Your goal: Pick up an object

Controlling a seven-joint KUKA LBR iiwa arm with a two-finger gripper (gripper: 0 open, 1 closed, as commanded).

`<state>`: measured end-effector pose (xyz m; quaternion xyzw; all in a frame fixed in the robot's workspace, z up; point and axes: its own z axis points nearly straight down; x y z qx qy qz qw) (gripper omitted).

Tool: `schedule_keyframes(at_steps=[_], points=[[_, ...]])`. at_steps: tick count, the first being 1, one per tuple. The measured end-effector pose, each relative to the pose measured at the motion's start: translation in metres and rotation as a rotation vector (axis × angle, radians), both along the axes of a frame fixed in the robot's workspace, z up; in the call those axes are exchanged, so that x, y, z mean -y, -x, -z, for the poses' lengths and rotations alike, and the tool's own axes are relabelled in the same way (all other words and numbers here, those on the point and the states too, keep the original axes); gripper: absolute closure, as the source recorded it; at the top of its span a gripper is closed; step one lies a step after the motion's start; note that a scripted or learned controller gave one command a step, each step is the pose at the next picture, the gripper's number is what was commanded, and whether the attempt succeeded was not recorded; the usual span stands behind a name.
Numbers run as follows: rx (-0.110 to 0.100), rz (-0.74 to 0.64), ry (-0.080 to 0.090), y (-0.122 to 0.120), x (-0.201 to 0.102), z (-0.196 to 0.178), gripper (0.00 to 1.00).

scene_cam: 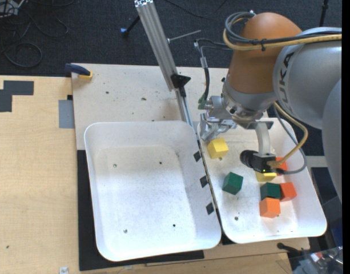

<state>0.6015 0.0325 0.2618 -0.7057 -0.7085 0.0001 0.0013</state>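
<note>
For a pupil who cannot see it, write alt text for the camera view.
A grey robot arm reaches from the right, its pincer just above a yellow cube in the right white bin. Green and orange cubes lie nearby; the left white bin sits alongside.

Two white bins: left bin (146, 198) and right bin (300, 224), smooth plastic look, slight sheen, dark specks on the floors. Blocks matt: yellow block (217, 148), green block (232, 182), orange block (270, 208). Table (26, 170) pale wood grain. Slanted bar (160, 44) brushed metal. Arm (312, 79) grey, satin; orange cap (266, 30) glossy.
</note>
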Motion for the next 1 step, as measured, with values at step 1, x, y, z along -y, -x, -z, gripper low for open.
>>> schedule_keyframes(at_steps=[1], points=[[0.0,-0.001,0.0,-0.0091,-0.0556,0.0039,1.0]])
